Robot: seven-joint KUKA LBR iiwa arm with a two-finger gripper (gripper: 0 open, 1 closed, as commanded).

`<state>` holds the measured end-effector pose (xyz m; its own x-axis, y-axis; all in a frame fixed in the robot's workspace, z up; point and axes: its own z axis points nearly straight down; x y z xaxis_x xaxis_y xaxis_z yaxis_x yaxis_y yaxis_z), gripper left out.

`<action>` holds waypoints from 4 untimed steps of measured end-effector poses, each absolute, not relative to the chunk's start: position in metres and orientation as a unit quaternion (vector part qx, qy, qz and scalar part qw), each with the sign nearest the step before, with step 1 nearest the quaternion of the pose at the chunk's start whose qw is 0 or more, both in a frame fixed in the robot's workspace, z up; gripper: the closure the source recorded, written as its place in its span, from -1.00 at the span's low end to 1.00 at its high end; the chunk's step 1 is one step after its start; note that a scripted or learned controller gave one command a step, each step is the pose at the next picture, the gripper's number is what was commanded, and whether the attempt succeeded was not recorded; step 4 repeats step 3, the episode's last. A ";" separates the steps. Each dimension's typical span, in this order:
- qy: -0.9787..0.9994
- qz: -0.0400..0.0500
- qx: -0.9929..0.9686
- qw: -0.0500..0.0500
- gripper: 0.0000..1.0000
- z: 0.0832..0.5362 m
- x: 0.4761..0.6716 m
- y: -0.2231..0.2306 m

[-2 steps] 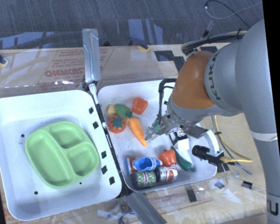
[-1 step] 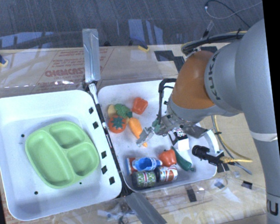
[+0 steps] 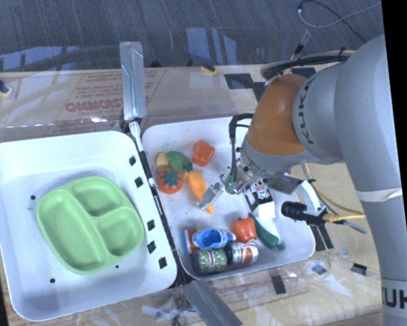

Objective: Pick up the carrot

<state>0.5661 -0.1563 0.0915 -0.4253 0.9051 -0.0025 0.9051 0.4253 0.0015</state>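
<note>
We are observing the gripper (image 3: 218, 191) hovering in the right bin (image 3: 158, 136), its fingers (image 3: 211, 192) standing slightly apart and clamping nothing. The carrot (image 3: 197, 185) is lying just left of the fingertips, nearly touching, its long axis running up-left to down-right.

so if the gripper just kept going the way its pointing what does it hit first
Most likely the carrot: the gripper points toward the view's left, its tips right beside the carrot's lower end. Depth is unclear from above, so it could pass over it.
</note>
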 end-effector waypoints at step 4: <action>0.838 0.000 0.546 0.001 1.00 0.220 0.598 -0.103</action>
